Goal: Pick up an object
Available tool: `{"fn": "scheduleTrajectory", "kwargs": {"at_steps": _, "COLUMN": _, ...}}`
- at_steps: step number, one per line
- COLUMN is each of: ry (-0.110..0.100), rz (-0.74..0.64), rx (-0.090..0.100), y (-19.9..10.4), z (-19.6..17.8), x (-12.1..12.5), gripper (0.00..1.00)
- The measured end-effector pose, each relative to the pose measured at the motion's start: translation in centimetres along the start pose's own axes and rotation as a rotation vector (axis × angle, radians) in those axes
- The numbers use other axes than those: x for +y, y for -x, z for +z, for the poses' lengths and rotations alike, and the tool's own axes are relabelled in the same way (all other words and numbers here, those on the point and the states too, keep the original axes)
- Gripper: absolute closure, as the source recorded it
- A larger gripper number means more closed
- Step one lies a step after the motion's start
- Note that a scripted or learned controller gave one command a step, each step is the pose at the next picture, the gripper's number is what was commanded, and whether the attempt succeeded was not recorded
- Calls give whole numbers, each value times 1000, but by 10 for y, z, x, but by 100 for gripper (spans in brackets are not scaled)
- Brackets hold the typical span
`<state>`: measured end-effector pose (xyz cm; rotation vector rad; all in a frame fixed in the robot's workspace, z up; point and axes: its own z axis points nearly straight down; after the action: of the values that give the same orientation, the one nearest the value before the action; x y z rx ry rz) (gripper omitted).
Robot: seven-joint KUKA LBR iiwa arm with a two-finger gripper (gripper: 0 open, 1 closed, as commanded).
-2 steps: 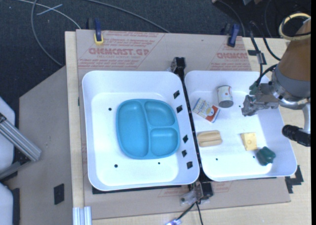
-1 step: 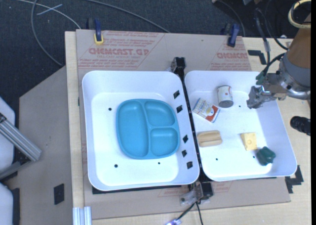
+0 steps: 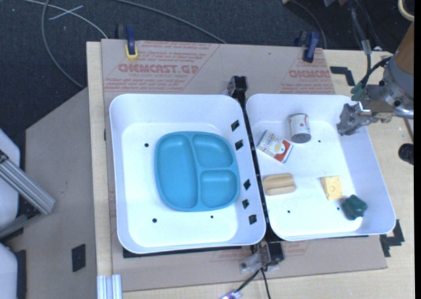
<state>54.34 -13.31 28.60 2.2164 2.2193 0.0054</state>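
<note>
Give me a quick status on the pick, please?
Hand over right bin's far right edge, holding nothing. Can, carton, tan block, yellow piece, green piece all lying loose. Nothing blocking.

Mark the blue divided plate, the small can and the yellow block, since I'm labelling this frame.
blue divided plate [image 3: 196,170], camera view, centre ridge.
small can [image 3: 299,127], camera view, its side.
yellow block [image 3: 332,186], camera view, top face.

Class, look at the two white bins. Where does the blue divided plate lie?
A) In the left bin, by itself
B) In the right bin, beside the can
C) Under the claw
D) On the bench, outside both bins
A: the blue divided plate lies flat in the left bin, while the can lies in the right bin.
</note>
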Motion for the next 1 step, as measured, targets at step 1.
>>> {"fn": "scheduleTrajectory", "kwargs": {"at_steps": 1, "ry": -9, "rz": -4, "rx": 4, "y": -52, "z": 20, "x": 8, "gripper": 100}}
